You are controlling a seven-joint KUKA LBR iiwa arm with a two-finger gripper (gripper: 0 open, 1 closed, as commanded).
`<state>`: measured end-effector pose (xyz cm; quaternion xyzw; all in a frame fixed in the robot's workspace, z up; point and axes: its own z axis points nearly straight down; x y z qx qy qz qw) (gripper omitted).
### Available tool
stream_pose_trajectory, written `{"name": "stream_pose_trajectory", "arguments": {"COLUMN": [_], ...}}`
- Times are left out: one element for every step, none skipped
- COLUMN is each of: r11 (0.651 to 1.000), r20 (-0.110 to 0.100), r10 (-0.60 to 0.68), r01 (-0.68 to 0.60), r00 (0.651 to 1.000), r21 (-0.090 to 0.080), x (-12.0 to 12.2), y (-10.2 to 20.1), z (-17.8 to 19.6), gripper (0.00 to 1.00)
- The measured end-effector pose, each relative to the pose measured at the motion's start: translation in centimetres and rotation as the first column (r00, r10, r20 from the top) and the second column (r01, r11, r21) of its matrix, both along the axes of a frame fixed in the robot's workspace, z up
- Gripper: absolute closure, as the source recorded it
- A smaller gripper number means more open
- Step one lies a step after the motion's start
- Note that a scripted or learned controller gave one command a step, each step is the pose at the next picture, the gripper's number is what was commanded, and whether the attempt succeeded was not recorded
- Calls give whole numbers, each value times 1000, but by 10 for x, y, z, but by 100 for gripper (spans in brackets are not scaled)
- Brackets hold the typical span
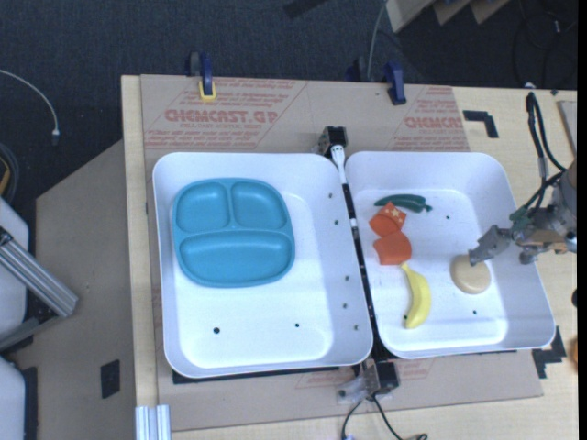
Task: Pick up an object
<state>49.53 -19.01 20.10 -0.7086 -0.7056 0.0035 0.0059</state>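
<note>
The left shallow white plastic bin (pixel 316 328) held a blue three-compartment plastic plate (pixel 235 232). The right shallow white plastic bin (pixel 459 335) held a green pepper-like toy (pixel 404 203), two orange-red toy pieces (pixel 392 236), a yellow toy banana (pixel 417 298) and a pale beige round disc (pixel 472 278). The metal two-finger gripper (pixel 486 248) stood just above the disc; whether it was open could not be told. Judgement: approach stage; the next move calls for descent onto the disc. The bench board read "CHEMCAST".

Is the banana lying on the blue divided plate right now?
No. The banana lies on the floor of the right bin, while the blue divided plate sits in the left bin.
</note>
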Motion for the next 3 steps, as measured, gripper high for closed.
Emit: {"name": "stream_pose_trajectory", "arguments": {"r11": [1000,1000,1000], "r20": [13,6,12], "r10": [4,4,4], "r01": [-4,-4,-4], "r00": [1000,1000,1000], "r21": [-3,0,-3], "x": [3,5,5], "y": [0,3,3], "z": [6,-57,-109], "gripper": [0,0,0]}}
